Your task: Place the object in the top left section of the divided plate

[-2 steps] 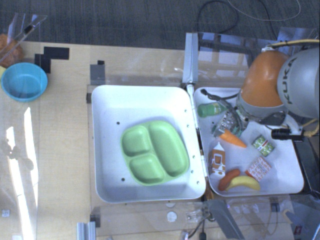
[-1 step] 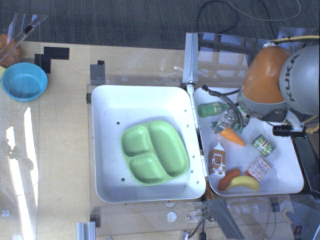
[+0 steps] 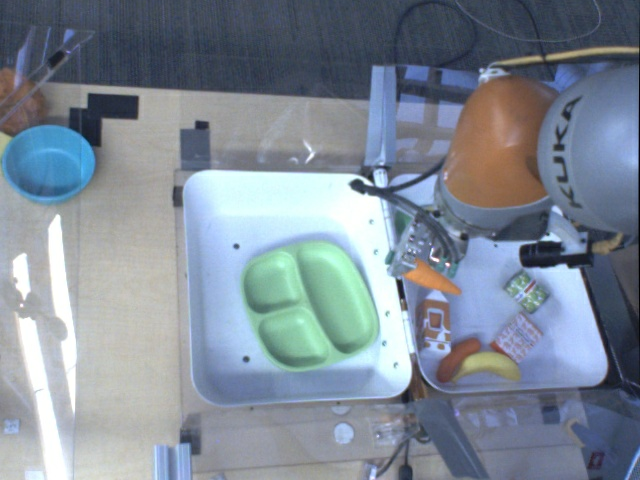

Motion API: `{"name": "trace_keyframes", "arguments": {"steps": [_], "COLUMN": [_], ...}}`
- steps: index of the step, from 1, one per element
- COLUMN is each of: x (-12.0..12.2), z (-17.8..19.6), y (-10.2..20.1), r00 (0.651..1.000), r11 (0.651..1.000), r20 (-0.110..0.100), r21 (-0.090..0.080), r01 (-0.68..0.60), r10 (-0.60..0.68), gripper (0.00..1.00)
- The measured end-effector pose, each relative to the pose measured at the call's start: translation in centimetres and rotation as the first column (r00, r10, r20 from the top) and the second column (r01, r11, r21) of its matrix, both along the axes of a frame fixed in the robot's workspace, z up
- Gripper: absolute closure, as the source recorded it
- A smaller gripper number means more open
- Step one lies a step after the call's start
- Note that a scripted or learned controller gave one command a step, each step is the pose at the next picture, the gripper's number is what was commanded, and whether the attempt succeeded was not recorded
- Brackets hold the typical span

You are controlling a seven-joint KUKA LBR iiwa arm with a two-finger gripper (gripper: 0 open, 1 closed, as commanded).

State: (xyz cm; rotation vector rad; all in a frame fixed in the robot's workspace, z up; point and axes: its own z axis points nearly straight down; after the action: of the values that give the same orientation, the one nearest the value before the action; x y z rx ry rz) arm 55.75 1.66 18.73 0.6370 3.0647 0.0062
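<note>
The orange carrot (image 3: 434, 279), a smooth taper, lies near-level at the right bin's (image 3: 590, 363) left edge, tip pointing right. The pincer (image 3: 424, 256) seems clamped on its blunt end. The glossy green divided plate (image 3: 310, 303) sits nearby.

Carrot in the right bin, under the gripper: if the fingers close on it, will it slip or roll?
The carrot looks like a smooth, tapered toy, so it may well squirt out toward its thin end. Being rounded, it could roll if nudged. It seems small and probably light, lying close to the bin wall, which may limit the gripper.
</note>
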Motion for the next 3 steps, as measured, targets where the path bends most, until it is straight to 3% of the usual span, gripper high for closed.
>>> {"name": "trace_keyframes", "arguments": {"steps": [1,2,3], "x": [-1.8,-1.5,-6.1], "z": [-0.2,1.2,-3.0], "y": [6.6,10.8,12.8], "r00": [0.998,0.968,0.920], "r11": [0.998,0.968,0.920], "r20": [-0.004,-0.003,-0.005], "r21": [0.000,-0.001,-0.001], "r01": [-0.069,-0.249,-0.392], "r10": [0.069,0.249,0.392], "gripper": [1.00,1.00,1.00]}}
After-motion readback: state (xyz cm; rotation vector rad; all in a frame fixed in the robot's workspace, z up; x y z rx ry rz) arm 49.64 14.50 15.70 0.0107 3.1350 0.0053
